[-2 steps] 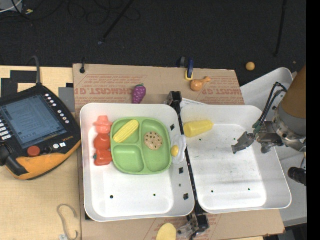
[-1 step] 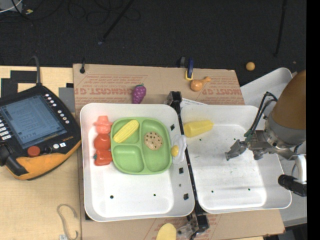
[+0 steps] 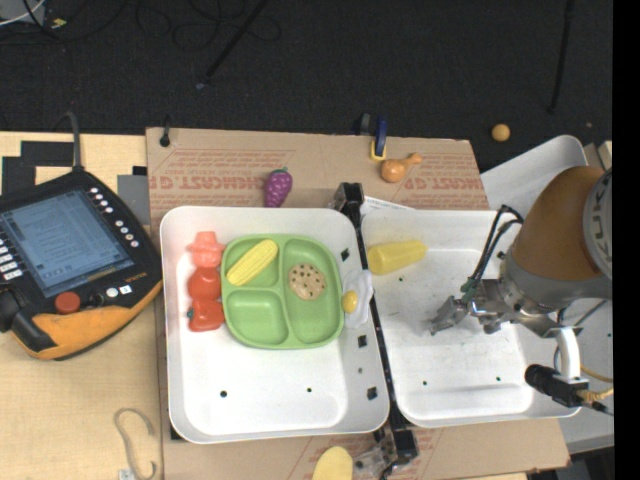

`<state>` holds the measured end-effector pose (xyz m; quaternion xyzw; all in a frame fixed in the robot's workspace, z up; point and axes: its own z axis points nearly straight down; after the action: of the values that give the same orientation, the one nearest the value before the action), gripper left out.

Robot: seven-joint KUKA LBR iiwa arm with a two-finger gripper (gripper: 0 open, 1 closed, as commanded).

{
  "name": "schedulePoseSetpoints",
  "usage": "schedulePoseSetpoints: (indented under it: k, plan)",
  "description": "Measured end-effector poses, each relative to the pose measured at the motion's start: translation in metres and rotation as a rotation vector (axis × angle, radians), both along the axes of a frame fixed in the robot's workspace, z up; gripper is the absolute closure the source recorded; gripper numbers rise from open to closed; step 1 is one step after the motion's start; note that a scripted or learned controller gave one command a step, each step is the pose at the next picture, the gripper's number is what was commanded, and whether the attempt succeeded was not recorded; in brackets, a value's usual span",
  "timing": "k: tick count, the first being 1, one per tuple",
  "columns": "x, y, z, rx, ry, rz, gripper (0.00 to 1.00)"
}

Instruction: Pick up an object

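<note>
We see two glossy white bins (image 3: pixel 270 408), smooth green tray (image 3: pixel 283 293) in the left, arm's gripper (image 3: pixel 447 315) low over the right bin's bare floor, grip state we cannot tell, yellow corn (image 3: pixel 396 257) near its top-left rim

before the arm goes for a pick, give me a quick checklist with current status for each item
1. Target within the arm's bin: ok. A yellow object lies at the top left of the right bin.
2. Gripper over that bin: ok, it sits low near the bin's middle.
3. Gripper lined up with the yellow object: not ok, it is below and to the right of it.
4. Finger state: cannot tell.
5. Something already held: cannot tell.
6. Other candidates: ok. The left bin holds a green tray with a corn cob and a cookie, beside a red toy.
</note>
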<state>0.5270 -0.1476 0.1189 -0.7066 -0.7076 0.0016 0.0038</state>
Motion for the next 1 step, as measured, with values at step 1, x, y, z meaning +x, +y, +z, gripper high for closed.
schedulePoseSetpoints:
  k: [1]
  plan:
    - [0.0001, 0.0033, -0.0334, -0.001, -0.003, 0.000, 0.00]
